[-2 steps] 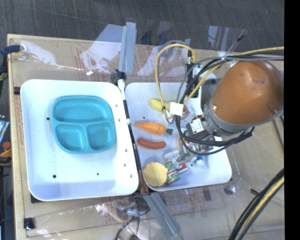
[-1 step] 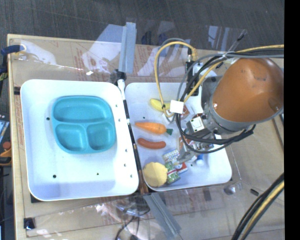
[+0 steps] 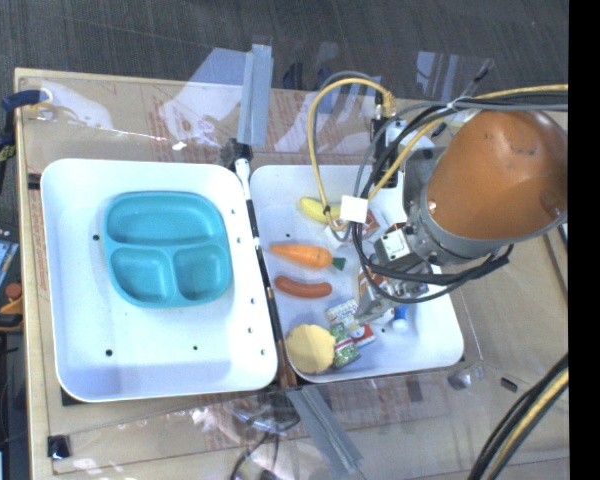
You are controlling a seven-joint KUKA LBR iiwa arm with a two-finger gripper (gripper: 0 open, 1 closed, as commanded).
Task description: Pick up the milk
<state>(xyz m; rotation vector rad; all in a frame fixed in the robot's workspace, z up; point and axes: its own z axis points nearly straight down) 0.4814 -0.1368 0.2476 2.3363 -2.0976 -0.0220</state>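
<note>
Two shallow white bins are seen side by side on the surface (image 3: 100, 118). In the left bin (image 3: 70, 348) a turquoise divided tray (image 3: 170, 246) is lying flat, with one long compartment above two smaller ones. In the right bin (image 3: 280, 193) a banana (image 3: 313, 209) is noted near the far wall, a carrot (image 3: 302, 255) just below it, and a sausage (image 3: 303, 288) beneath that. A pale yellow rounded item (image 3: 311, 348) is found at the near wall. Touching its right side lies a small carton with green and red print, taken to be the milk (image 3: 348, 340), tipped on its side. The arm (image 3: 500, 178) is extended over the right half of this bin. The pincer (image 3: 372, 308) is positioned directly above the carton; whether it is parted or closed cannot be told, as cables and wrist hardware obscure it. No grasp on the carton can be confirmed.
</note>
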